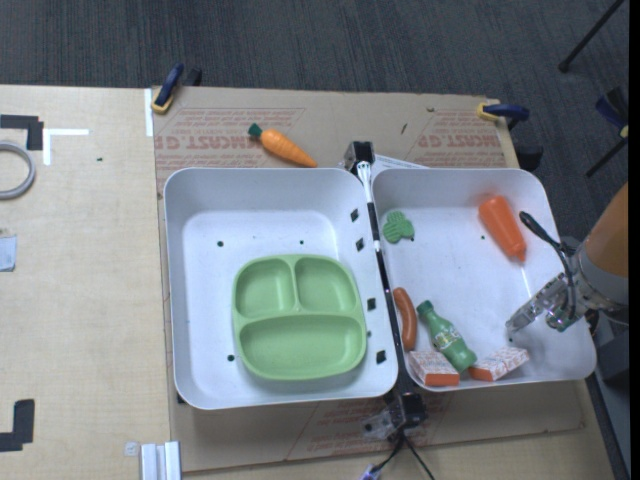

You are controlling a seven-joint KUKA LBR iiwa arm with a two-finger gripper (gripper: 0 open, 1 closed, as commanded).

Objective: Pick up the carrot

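Carrot [283, 146] lies on brown cardboard [420, 133] behind the left bin [190, 268], outside both bins, over a wooden bench [80, 298] and dark carpet. A green plate [298, 317] sits in that bin. Gripper [545, 310] hovers at the right bin's [450, 258] right edge, jaws apart, holding nothing, near a sausage [405, 317], bottle [447, 337] and broccoli [398, 227].

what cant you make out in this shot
- Arm: cut off by the right edge; a blurred tan-orange patch and a grey wrist show.
- Gripper: small and blurred over the right bin's right rim; its state is unclear.
- Two flat pieces at that bin's front edge: too small to identify.
- Cardboard print near the carrot: upside down, part blurred.
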